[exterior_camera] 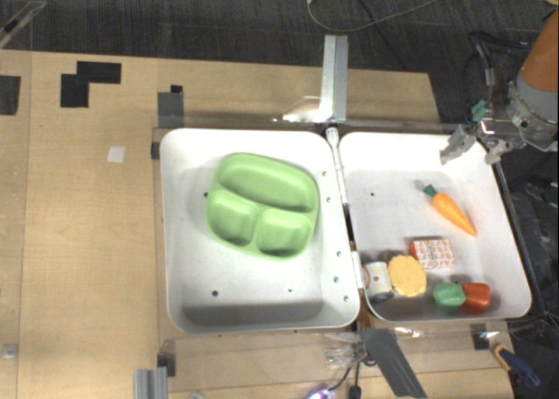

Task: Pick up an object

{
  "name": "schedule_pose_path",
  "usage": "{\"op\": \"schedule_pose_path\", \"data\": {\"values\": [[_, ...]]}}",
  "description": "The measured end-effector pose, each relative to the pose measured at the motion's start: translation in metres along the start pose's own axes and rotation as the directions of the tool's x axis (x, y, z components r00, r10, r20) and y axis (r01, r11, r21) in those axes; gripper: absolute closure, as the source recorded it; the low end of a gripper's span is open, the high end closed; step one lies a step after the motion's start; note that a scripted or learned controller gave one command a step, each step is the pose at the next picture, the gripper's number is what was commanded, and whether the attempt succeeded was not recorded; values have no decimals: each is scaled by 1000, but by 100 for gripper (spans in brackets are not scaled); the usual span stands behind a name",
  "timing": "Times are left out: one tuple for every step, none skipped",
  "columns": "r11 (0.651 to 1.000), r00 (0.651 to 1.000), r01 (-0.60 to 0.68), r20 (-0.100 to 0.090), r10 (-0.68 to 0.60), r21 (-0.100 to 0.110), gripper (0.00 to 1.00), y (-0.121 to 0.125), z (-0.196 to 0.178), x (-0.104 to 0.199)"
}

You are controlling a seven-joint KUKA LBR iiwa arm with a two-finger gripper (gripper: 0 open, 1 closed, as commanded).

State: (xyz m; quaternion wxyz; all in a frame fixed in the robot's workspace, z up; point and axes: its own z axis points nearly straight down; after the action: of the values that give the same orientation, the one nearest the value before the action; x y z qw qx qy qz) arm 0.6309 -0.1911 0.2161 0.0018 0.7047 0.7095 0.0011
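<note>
The right bin (pixel 384 170) holds several small things. An orange carrot (pixel 452 211) with a green top lies at its right side. A red and white patterned box (pixel 431 253), a yellow round piece (pixel 407 276), a small can (pixel 377 278), a green piece (pixel 449 295) and a red piece (pixel 477 295) cluster along its near edge. My gripper (pixel 474 146) hangs over the bin's far right corner, above and beyond the carrot. It is open, with nothing between its fingers.
A green divided plate (pixel 262 205) lies in the left bin (pixel 188 284). A metal post (pixel 334 79) stands behind the wall between the bins. Cables and a dark mat lie beyond the wooden bench top.
</note>
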Motion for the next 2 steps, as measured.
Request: {"op": "schedule_pose_path", "data": {"values": [[998,998,63,1,-63,-1,0,-15,123,-9],[998,998,66,3,-66,-7,100,-12,111,-8]]}}
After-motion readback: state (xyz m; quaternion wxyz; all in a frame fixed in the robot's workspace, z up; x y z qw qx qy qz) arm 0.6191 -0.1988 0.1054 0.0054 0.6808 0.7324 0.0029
